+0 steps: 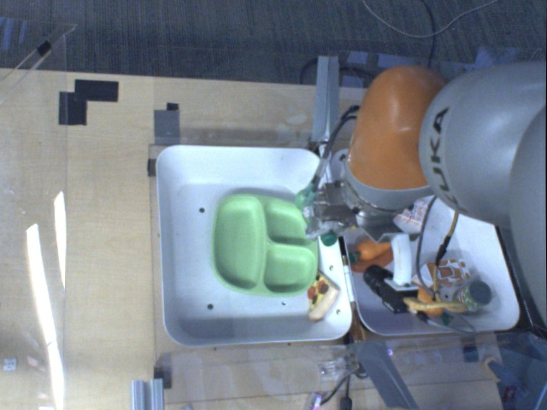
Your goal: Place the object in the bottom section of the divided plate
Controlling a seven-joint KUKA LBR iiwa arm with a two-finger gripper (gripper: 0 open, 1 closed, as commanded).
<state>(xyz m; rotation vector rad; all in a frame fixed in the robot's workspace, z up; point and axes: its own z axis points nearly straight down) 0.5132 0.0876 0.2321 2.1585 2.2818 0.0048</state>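
The object for the green divided plate [261, 244] cannot be identified for certain; the plate lies in the left white bin [184, 314], its three sections bare, with a small yellow-and-red toy food piece [321, 295] just off its lower right corner. The gripper [318, 216] hangs over the plate's right edge, too blurred to tell whether it grips anything. The right bin [504, 310] keeps the spare items, among them an orange carrot-like piece [373, 251]
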